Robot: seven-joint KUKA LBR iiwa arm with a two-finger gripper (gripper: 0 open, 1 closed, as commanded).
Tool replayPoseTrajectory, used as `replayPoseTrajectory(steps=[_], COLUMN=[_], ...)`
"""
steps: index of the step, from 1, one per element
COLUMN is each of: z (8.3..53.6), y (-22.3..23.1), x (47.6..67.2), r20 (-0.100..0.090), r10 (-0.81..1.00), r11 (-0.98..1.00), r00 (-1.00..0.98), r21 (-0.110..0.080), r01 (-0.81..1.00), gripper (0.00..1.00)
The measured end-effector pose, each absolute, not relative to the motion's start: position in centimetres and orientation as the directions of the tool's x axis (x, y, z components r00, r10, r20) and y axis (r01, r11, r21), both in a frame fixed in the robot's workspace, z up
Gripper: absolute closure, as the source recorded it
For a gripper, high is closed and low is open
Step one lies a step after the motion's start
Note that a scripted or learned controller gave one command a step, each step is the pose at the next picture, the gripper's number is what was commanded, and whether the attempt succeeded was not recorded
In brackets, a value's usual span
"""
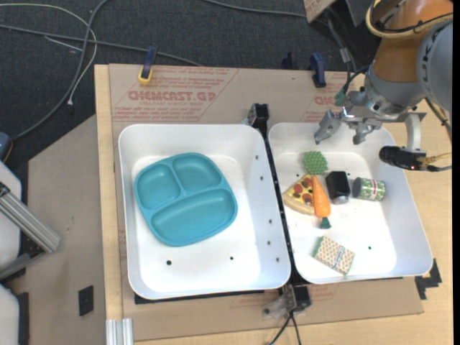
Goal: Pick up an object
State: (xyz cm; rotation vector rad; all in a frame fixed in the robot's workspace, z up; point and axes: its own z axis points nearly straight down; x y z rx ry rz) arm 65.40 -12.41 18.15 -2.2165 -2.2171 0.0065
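Gripper (347, 126): you see it hanging over the far edge of the right bin (413, 228), its two fingers spread apart with nothing between them.

Arm: you can follow the grey body and its orange band (408, 27) in from the upper right; its upper part is cut off by the frame edge.

Candidate objects: all lie in the right bin, nearer you than the gripper. You have a green broccoli piece (314, 162), a pizza slice (300, 194), an orange carrot (320, 197) touching the slice, a black block (337, 185) just beside the carrot, a green can (369, 189) lying on its side, and a patterned cracker-like square (334, 254) set apart toward the near rim.

Left bin (136, 264): it bears a blue divided plate (186, 198); no graspable small item is visible there.

Progress: judged from this view, nothing is picked up yet. Descent, closing on one object and lifting all remain.

Nearest target: the broccoli piece lies closest to the gripper, so it seems the likeliest choice, though you cannot tell which is intended.

Hard to make out: the height of the gripper above the bin floor cannot be read from this slant. The black block's true shape is unclear.
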Motion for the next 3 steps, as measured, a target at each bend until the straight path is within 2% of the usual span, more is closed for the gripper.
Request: replayPoseTrajectory(steps=[2, 3], z=[8.4, 9.9], y=[-11.9, -11.9], x=[64.7, 64.9], r20=[0.002, 0.001], r10=[1.000, 1.000], r11=[0.000, 0.000], r00=[0.000, 0.000], r21=[-0.007, 0.001], r01=[1.000, 1.000], gripper=[0.00, 1.00])
